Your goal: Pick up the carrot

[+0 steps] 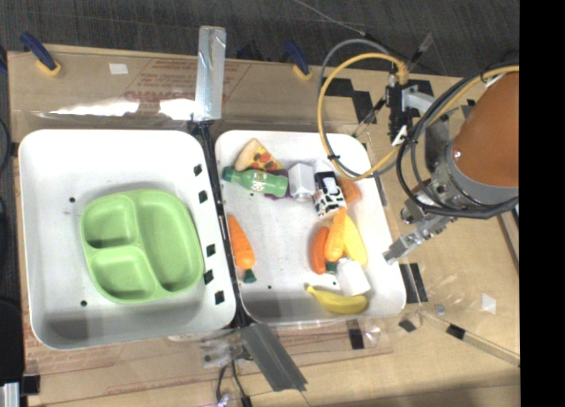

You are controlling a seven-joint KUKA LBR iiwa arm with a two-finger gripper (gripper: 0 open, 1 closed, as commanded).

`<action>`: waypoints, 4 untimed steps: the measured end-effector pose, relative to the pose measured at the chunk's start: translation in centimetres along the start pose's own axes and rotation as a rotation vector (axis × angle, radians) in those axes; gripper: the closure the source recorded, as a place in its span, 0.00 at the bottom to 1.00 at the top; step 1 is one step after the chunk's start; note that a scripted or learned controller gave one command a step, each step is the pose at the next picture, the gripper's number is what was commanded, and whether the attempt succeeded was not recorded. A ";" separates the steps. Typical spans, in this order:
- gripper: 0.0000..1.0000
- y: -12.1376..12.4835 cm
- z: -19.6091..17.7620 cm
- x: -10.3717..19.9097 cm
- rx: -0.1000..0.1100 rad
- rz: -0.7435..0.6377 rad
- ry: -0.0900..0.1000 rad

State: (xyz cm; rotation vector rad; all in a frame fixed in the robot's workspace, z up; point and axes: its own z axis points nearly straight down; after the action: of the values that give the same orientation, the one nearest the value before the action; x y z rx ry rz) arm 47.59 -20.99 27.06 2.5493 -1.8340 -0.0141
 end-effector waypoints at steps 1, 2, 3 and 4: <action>1.00 -3.3 0.3 -3.0 0.006 -0.350 0.006; 1.00 -12.8 0.5 -6.8 0.005 -0.689 0.004; 1.00 -9.1 -6.0 1.6 0.008 -0.835 0.012; 1.00 -12.2 0.6 3.9 0.007 -0.988 0.004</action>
State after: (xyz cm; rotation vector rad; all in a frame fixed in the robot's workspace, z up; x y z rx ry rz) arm 60.34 -20.79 26.34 3.1211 -0.4077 -0.0018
